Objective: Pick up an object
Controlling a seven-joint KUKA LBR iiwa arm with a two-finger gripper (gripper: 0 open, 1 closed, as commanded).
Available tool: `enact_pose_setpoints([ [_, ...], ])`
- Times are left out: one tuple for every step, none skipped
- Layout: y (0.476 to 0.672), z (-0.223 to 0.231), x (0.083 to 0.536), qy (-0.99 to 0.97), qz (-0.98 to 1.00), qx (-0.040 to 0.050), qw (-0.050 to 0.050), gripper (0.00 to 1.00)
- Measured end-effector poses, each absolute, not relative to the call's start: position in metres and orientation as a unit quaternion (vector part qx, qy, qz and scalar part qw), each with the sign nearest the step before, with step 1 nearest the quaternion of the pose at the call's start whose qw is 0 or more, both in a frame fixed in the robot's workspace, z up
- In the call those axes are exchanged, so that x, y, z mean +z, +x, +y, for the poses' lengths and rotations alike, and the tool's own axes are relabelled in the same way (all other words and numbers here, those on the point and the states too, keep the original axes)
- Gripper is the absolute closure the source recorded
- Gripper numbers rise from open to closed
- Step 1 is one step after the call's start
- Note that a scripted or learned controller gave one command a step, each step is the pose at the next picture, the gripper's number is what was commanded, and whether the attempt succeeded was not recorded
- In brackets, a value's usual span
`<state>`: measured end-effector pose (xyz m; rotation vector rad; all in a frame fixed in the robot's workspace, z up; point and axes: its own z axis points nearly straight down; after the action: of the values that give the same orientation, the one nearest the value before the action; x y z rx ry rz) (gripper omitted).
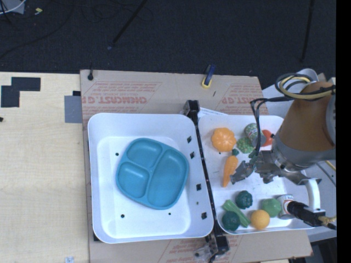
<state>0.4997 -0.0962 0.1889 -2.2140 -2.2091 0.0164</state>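
You get even, fairly bright light from above on the bench (pixel 38 163), while the floor (pixel 164 26) behind it stays dark and nearly featureless. The white bins (pixel 104 223) read clean without blown-out glare; the blue plate (pixel 152 172) carries only a soft sheen. Shadows are faint and short, pooling under the arm (pixel 307 130) at right. Your picture is slightly soft and grainy throughout, and small items look blurred. Straight edges show little bending.
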Motion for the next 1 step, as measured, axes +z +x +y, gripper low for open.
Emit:
enact_pose_setpoints([
  [0.5026,-0.0964,0.1953,-0.707,-0.707,0.0012,0.002,0.0],
])
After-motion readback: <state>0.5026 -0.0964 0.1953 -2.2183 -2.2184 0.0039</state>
